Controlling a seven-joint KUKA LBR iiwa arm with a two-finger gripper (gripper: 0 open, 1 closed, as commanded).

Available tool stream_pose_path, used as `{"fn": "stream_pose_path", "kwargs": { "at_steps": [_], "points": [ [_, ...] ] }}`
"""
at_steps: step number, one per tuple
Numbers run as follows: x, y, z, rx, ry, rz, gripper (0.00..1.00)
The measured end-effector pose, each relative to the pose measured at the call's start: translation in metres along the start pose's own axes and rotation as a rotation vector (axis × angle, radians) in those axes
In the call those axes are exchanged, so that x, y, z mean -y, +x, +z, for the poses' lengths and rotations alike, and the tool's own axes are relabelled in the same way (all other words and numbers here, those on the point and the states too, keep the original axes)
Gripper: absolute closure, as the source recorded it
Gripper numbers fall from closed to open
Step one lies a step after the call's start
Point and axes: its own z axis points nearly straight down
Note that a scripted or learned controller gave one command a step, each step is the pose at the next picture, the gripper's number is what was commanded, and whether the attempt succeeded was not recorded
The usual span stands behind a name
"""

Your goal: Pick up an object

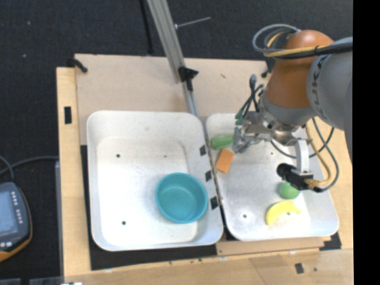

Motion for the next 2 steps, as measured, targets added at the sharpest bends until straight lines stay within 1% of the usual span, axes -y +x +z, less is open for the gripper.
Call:
{"fn": "stream_pose_path", "kwargs": {
  "at_steps": [1, 2],
  "points": [
    [-0.017, 0.051, -0.008, 0.000, -0.002, -0.001, 1.00],
    [-0.020, 0.101, 0.000, 0.000, -0.001, 0.000, 1.00]
  ]
}}
